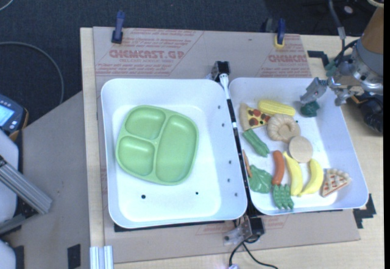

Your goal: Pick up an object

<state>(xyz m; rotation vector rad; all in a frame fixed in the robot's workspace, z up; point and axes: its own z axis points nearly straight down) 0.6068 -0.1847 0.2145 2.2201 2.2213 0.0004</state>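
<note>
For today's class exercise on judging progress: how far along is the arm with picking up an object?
Done: the pincer has reached the top right corner of the right bin. In hand: it sits right by a small dark green toy, but a grasp cannot be confirmed. Left: lifting something; the corn cob, bananas and waffle slice lie untouched, and the green divided plate sits in the left bin.

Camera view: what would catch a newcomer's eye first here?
The green divided plate stands out at once, lying alone in the left bin. Next comes the cluster of toy food in the right bin: corn, a pizza slice, a donut, bananas and a waffle wedge. At that bin's far right corner the claw hangs by a small dark green piece.
</note>
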